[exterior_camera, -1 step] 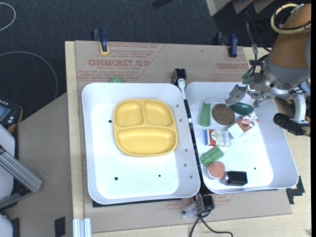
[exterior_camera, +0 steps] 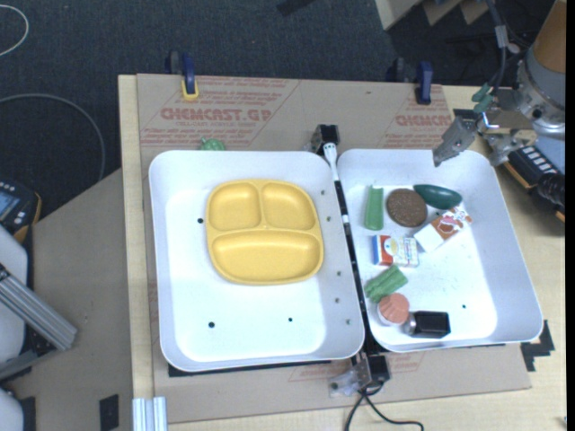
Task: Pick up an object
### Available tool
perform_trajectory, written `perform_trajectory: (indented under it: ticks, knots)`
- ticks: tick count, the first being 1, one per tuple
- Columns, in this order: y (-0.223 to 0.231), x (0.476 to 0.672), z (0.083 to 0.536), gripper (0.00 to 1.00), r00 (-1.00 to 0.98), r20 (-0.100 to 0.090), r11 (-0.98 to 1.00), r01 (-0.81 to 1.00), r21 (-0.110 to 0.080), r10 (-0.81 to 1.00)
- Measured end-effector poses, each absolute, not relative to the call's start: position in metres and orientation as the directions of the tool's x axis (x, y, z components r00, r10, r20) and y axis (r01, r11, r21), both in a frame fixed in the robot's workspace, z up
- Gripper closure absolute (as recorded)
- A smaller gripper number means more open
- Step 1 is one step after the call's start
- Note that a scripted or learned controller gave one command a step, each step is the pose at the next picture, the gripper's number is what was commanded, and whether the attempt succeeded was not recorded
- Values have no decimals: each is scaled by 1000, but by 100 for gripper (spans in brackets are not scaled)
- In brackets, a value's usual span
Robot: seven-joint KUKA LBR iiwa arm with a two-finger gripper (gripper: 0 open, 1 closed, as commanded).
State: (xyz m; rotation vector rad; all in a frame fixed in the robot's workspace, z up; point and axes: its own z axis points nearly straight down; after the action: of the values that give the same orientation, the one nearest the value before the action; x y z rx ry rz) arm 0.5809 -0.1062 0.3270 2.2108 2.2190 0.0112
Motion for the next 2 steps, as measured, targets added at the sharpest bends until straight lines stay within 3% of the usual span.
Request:
perform_trajectory:
  ticks: [1, 2]
  knots:
    - [-107, 581, 331, 100, -2, -2, 2, 1000, 5, 1000]
    - [-73, 581, 265, 100, -4, 2, 4, 1000, -7, 1000]
